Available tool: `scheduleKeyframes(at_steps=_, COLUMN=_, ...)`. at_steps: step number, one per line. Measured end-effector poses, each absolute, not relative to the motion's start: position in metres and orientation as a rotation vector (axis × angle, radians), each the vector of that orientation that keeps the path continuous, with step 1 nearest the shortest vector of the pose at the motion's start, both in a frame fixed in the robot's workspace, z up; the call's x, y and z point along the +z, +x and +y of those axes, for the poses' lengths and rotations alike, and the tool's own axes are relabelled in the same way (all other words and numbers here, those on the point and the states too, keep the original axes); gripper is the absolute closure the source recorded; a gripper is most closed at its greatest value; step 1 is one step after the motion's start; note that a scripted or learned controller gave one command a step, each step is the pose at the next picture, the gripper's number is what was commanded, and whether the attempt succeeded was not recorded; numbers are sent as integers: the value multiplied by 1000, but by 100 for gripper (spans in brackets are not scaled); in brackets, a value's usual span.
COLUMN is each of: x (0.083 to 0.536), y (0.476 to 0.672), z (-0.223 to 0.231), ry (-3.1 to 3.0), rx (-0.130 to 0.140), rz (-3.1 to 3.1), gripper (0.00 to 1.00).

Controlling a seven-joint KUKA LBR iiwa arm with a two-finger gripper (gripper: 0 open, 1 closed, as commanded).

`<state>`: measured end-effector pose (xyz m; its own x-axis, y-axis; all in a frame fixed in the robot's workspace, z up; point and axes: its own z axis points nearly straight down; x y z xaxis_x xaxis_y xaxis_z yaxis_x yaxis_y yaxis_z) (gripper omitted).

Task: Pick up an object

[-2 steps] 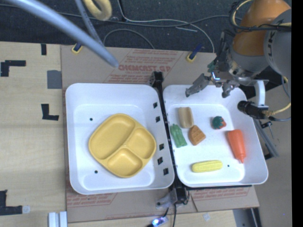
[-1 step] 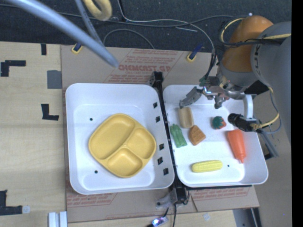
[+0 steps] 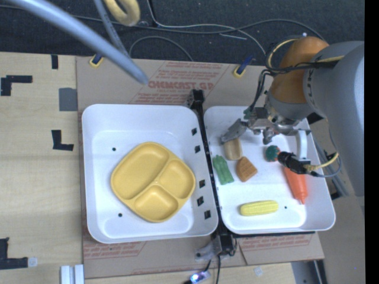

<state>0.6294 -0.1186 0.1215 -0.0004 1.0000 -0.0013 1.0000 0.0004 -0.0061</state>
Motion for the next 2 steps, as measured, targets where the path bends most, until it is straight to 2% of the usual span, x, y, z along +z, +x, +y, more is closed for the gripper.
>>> scheduleKeyframes(at_steps=1, x=82, y=629, z=-118, ry=-2219, rx=5, rz=-2223, gripper=0)
scheduleKeyframes(at_steps=2, x=95, y=630, z=-118, ry=-2220, rx=3, rz=-2225, gripper=100)
